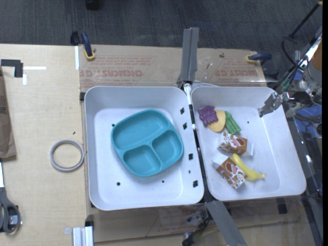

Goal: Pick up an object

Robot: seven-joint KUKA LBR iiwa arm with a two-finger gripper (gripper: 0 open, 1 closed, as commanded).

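The right bin (277, 152) holds several small toys. Purple grapes (207, 115) lie at its upper left beside an orange-yellow slice (218, 122) and a green vegetable (232, 123). Below them sit a brown-and-white carton (233, 144), a second carton (230, 172) and a yellow banana (247, 169). My gripper (268, 106) hangs over the bin's upper right corner, well away from the toys, and nothing is visible in it.
A teal divided plate (147, 142) sits in the left bin (97, 173). On the wooden bench to the left are a grey tape ring (67, 155), scissors (7, 215) and a brown bag (6, 122). A metal post (189, 55) stands behind the bins' seam.
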